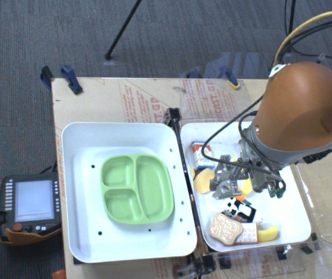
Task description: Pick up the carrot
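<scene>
Holding a green divided tray (137, 189), the left bin (73, 156) sits beside the toy-food bin (296, 214); claw (231, 192) state unclear.

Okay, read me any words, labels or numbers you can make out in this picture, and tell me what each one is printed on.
Red printing on the cardboard sheet under the bins: upside down and blurred, not readable.
Handheld pendant screen left of the bench: too small to read.
Black-and-white patterned tag below the end effector: a pattern, no legible text.
</scene>
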You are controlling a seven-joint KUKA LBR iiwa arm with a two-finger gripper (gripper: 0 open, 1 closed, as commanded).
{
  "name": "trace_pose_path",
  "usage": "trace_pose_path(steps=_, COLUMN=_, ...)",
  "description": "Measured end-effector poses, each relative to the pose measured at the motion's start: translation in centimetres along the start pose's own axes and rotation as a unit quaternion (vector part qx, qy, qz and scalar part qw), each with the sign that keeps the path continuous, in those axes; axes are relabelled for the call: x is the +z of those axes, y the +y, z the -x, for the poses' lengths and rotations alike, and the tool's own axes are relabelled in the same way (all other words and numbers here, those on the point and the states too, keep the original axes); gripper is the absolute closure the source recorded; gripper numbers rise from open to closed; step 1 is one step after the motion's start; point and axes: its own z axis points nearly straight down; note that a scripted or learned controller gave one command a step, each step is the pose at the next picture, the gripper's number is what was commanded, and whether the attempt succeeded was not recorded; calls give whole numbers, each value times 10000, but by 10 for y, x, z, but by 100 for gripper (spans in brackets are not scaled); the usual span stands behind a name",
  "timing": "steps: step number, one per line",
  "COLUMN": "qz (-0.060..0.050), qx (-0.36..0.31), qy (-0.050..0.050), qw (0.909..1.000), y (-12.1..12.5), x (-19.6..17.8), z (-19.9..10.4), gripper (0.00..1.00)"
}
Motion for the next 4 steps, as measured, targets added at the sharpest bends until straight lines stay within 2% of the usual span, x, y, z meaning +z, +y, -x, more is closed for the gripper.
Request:
trace_pose_path(steps=1, qz=-5, qx=-98, qy=22, qw=9999, y=-93, x=21, z=6, gripper=100)
trace_pose_path(steps=2, qz=2, qx=-598, qy=9, qw=9982, y=-92, x=206, z=35, gripper=100)
trace_pose_path(steps=3, qz=3, qx=-605, qy=19, qw=9982, y=-92, x=207, z=35, gripper=0)
trace_pose_path(steps=4, qz=-2, qx=1683, qy=1, qw=9857, y=-106, x=205, z=136, gripper=0)
